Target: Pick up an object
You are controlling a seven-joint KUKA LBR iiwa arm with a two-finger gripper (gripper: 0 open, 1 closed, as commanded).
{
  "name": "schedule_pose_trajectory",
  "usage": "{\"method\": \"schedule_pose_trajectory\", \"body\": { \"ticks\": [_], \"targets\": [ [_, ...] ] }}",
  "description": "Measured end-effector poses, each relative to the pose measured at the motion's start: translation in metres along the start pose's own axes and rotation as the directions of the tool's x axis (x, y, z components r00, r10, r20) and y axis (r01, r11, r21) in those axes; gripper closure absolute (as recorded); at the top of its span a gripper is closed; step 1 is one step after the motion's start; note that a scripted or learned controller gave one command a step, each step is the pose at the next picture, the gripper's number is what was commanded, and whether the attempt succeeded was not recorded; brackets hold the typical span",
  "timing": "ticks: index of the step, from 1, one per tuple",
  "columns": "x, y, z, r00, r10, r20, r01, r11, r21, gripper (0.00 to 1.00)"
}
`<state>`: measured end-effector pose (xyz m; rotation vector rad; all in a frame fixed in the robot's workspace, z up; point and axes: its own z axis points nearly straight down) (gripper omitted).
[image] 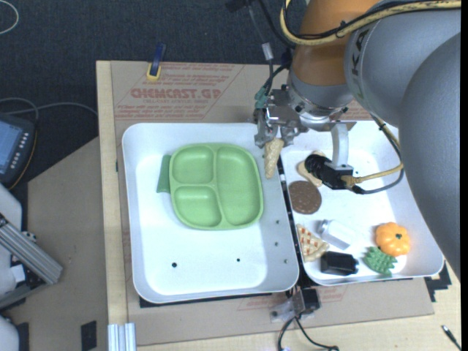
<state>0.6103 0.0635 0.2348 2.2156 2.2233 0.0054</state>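
Brown cardboard [183,86] with red print is covering the bench, and the two white bins are sitting on it side by side. From where I am standing, the left bin [146,254] is holding a pale green plate [216,185] with three compartments, lying flat towards the bin's far half.

Over the strip where the two bins are meeting, the gripper [272,136] is hanging at the end of the grey and orange arm. Its fingers are clenching the top end of a cream stick [273,159]. The stick is looking pale beige, slim, long and a little knobbly. It is dangling nearly upright, with its lower end just above the shared rim, right beside the plate's right edge.

Further right, the right bin [380,141] is carrying the rest: a round brown disc [304,197] near its left wall, a toy pizza slice [311,243] nearer to me, a small clear piece [335,234] just beside that, a black block [338,262] at the near edge, then a green leafy toy [379,259] touching an orange pumpkin [392,239].
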Motion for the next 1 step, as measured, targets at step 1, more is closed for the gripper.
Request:
{"method": "schedule_pose_trajectory", "body": {
  "ticks": [1],
  "targets": [
    [0.0092, -0.0005, 0.0033, 1.000, 0.003, 0.001, -0.003, 1.000, 0.004, 1.00]
  ]
}}
